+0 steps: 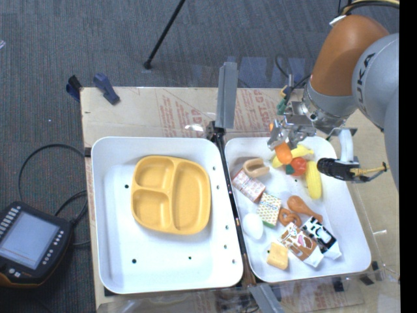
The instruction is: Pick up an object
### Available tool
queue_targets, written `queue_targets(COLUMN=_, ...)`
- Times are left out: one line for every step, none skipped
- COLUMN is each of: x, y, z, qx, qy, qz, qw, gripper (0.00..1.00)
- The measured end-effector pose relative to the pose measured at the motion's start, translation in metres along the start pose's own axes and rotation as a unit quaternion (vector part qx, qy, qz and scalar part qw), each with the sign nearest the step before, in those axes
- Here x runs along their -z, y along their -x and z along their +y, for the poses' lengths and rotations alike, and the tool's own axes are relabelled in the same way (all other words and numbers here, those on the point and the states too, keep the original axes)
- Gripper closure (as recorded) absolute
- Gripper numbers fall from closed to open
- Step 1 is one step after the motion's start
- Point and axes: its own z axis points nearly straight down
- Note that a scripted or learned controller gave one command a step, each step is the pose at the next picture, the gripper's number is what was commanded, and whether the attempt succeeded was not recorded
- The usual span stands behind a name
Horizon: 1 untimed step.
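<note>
Claw [285, 142] above an orange toy [283, 154], its tips hard to make out

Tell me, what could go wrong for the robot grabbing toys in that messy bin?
The gripper hangs over a tight cluster: an orange toy, a red one and a banana. It might pinch two at once or knock one aside. They also lie near the bin's back wall, so the gripper could bump it.

Arm [365, 57] cut off by right edge. Gripper [288, 137] tips too small & cluttered to read; orange toy [283, 154] below partly covered. Tablet [29, 243] cropped at left edge.
</note>
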Motion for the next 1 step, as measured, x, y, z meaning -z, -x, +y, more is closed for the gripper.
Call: queue_targets(x=0.0056, y=-0.0002, z=-0.0005, qx=0.001, qy=-0.004, qz=0.0, qw=1.0, gripper=1.0)
